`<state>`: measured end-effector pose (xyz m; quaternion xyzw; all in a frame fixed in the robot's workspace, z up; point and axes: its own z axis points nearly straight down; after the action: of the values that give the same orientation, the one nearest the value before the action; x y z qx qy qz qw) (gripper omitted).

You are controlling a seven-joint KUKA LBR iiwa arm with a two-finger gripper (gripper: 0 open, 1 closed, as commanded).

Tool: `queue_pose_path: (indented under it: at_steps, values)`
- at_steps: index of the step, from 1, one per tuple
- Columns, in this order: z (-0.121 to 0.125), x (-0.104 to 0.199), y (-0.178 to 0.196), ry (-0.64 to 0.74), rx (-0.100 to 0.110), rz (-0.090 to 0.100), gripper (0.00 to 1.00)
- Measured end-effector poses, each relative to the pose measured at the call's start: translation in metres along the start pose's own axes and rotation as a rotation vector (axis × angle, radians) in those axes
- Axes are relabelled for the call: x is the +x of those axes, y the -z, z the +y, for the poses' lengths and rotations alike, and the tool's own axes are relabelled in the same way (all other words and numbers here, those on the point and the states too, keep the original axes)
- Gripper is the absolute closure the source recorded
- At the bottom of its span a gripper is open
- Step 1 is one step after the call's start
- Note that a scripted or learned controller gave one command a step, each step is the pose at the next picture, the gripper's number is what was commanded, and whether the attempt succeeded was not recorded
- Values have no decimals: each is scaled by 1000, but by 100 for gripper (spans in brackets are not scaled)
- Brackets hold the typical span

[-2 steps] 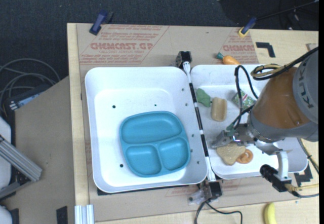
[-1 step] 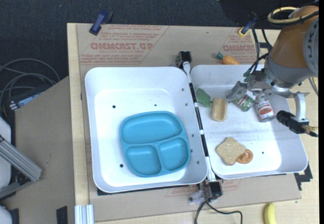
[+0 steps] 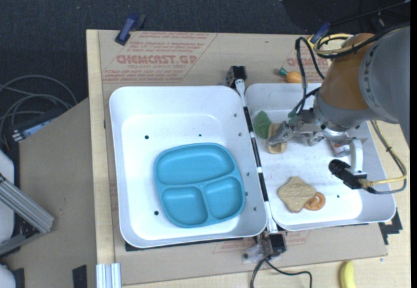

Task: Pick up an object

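Observation:
My gripper (image 3: pixel 288 133) reaches down into the right bin (image 3: pixel 371 212) near its left wall, under the grey arm with the orange band. A small beige item (image 3: pixel 278 145) lies just below and left of the gripper tip, touching it or nearly so. Just left of the gripper, a green leaf-shaped piece (image 3: pixel 262 124) rests against the bin's left wall. A tan biscuit-like object (image 3: pixel 295 193) lies at the front of the same bin, with a small orange ring (image 3: pixel 317 202) against its right side.
The left bin (image 3: pixel 130 124) holds a blue divided plate (image 3: pixel 199 182). A black cable plug (image 3: pixel 344 172) hangs from the arm over the right bin. A small orange item (image 3: pixel 294 75) lies on the bench behind the right bin.

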<state>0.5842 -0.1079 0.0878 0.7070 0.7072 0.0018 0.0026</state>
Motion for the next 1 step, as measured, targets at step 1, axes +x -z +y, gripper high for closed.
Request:
queue_pose_path:
  at_steps: [1]
  values:
    - [-104, 11, 0, -1, 2, 1, 0]
